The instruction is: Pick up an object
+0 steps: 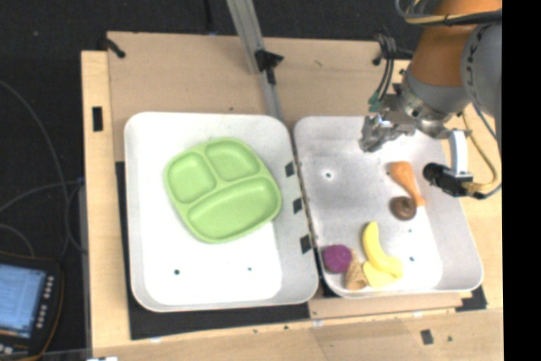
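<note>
Right bin [439,266], near edge: banana [379,249], purple ball [337,258], tan piece [355,276]; farther, brown ball [404,208] touching carrot [406,179]; gripper [374,134] above far part; left bin [152,266] holds green tray [222,190].

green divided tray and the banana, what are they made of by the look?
Green tray: likely moulded plastic, matte; uniform colour, rounded compartment walls, soft highlights. Banana: probably plastic or rubber toy; flat, even yellow with no spots, smooth surface. Too small to rule out real fruit.
</note>
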### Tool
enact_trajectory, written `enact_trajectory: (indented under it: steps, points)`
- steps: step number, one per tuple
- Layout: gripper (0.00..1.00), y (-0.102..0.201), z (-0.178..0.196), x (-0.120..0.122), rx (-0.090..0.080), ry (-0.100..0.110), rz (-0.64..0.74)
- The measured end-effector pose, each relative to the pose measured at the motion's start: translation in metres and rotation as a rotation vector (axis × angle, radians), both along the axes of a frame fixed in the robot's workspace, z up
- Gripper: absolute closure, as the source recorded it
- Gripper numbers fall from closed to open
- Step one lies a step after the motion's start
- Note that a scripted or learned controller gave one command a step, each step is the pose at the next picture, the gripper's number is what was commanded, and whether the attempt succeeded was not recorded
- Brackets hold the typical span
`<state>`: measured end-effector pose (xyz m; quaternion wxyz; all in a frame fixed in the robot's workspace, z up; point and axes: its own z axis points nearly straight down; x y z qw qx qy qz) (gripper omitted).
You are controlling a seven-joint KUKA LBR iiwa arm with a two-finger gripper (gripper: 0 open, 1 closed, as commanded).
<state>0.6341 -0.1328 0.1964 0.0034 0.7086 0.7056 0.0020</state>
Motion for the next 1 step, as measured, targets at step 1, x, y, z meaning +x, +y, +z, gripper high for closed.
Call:
enact_trajectory:
  steps: [1]
  points:
    - [1.00, -0.0016, 0.0414, 0.0012, 0.000, 0.002, 0.006]
